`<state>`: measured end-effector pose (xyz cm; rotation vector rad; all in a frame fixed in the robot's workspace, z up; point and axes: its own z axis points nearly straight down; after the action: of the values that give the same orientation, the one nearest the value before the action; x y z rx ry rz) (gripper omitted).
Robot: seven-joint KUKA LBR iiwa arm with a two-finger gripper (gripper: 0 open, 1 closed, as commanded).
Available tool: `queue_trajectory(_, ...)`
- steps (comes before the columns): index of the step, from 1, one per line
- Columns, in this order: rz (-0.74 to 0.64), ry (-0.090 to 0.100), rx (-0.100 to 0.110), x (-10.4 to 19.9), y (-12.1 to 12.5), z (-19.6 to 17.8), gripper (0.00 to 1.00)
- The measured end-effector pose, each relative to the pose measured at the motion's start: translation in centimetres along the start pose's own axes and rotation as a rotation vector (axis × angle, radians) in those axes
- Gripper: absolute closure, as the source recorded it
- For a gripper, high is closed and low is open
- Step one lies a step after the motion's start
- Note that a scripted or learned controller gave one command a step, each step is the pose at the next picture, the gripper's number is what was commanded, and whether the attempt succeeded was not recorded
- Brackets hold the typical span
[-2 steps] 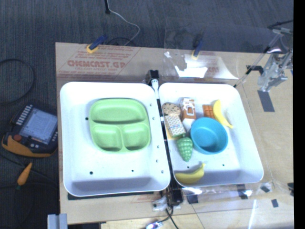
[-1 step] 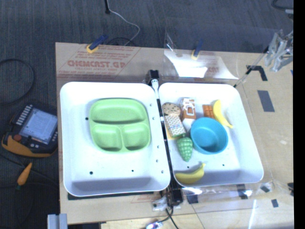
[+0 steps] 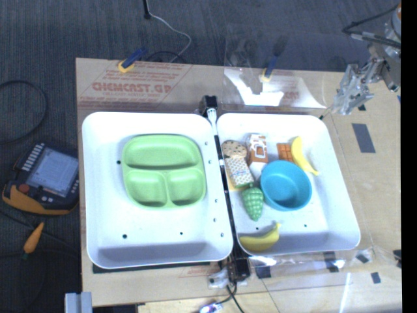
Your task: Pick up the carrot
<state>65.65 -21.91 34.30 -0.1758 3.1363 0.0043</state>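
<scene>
While the claw (image 3: 352, 91) hangs above the worktop (image 3: 374, 175), just off the far right corner of the right bin (image 3: 339, 197), I cannot tell how wide it stands. Carrot (image 3: 284, 151) lies on the bin's far side, between carton (image 3: 257, 147) and banana (image 3: 301, 155), just beyond the blue bowl (image 3: 287, 186). Tight neighbours likely crowd any grip. Green tray (image 3: 163, 169) sits well apart in the left bin (image 3: 104, 240).

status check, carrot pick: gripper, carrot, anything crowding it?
Gripper outside right bin, off its far right corner. Carrot untouched at far side, wedged between blue bowl, banana, carton.
</scene>
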Motion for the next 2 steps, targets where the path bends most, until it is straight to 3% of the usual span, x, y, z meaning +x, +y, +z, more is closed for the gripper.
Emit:
queue_trajectory(1, -0.993, -0.006, 0.004, -1.3, -0.3, -1.7, 1.0)
queue_trajectory(2, -1.241, -0.008, 0.006, -1.4, -0.3, -6.2, 1.0)
